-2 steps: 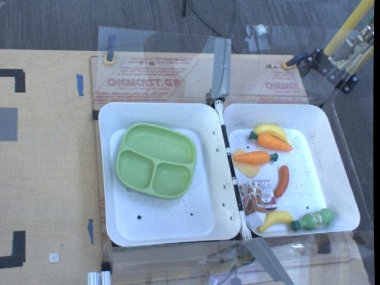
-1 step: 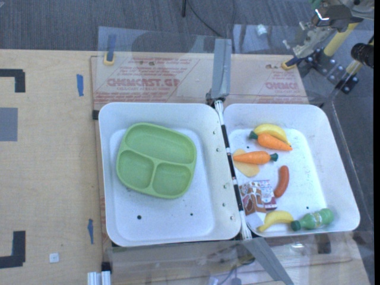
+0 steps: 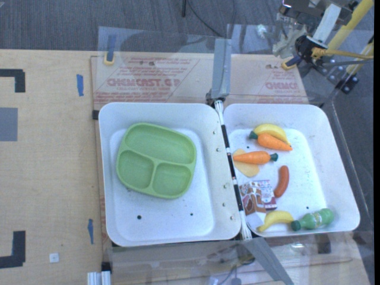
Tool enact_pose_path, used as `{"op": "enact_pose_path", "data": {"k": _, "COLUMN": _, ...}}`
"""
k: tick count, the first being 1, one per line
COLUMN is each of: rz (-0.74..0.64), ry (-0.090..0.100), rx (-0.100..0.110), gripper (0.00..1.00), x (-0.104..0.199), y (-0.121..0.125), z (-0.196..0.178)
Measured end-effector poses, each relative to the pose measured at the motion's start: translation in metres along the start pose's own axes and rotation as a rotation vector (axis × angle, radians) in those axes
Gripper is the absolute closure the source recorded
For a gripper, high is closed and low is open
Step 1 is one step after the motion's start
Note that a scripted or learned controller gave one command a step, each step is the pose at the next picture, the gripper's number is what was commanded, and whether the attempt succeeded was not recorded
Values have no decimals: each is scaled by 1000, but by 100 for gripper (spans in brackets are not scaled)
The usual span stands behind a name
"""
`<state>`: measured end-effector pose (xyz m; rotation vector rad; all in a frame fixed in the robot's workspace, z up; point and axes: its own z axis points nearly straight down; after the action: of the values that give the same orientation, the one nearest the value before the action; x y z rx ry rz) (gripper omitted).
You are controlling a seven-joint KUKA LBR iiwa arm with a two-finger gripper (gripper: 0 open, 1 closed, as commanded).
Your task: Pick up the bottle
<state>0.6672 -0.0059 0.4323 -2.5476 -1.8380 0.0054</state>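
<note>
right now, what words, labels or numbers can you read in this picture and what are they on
"CHEMCAST G P": red print, seen mirrored, on the protective paper of the clear sheet behind the left bin.
The same red print on the sheet behind the right bin: too cut off to read.
Small packet in the right bin: printing too small to read.
Green bottle: no readable label.

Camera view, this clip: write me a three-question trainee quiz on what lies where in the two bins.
1. True or false: the green bottle lies on its side near the front edge of the right bin.
2. What sits in the left bin? A) sausage B) green divided plate C) carrots
3. Fill in: beside the bottle's cap lies a yellow ____.

Key:
1. True.
2. B, the green divided plate.
3. Banana; the gripper is up beyond the bins' far edge.
</note>
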Motion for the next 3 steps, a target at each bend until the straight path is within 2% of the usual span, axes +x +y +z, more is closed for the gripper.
{"op": "enact_pose_path", "data": {"k": 3, "rz": -14, "ry": -10, "rx": 6, "gripper": 100, "x": 8, "y": 0, "z": -23}}
